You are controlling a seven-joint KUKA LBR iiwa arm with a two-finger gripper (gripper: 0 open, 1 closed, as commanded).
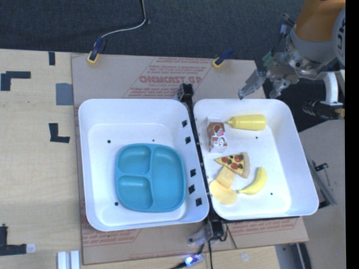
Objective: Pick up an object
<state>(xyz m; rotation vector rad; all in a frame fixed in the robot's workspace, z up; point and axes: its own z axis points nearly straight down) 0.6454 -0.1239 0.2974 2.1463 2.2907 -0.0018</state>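
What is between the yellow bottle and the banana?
In the camera view, the pizza slice lies between the yellow bottle and the banana.

Light: bright, even, from overhead.
Shadows: soft, faint, inside white bins (pixel 90 128).
Glare: mild on bin rims.
Focus: sharp centrally; arm (pixel 317 21) slightly blurred.

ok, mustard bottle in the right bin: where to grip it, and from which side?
Grip the mustard bottle across the middle of its body, coming straight down from above. It lies on its side, long axis running left-right, so the fingers should close front-to-back across the narrow width. The carton sits close by its nozzle end, so stay toward the body's middle or right part.
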